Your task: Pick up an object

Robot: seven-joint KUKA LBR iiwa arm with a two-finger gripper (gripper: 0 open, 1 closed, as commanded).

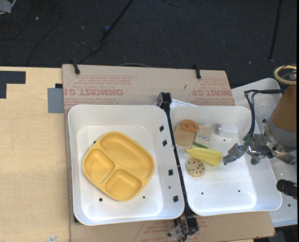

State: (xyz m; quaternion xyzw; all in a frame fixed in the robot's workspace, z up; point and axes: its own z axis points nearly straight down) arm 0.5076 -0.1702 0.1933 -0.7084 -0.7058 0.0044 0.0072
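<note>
Hovering beside the smooth yellow corn cob (pixel 205 156) (speckled round cookie (pixel 195 168) nearby), metal pincer (pixel 233 155), spread uncertain.

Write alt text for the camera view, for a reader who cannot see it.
The arm's tool hovers in the right bin beside a corn cob, a cookie and other toy foods. The left bin holds a yellow divided tray.

The tray (pixel 118 165) lies in the left bin (pixel 79 120). In the right bin (pixel 240 198), near its left wall, sit a banana (pixel 205 156), cookie (pixel 195 168) and box (pixel 203 134).
</note>
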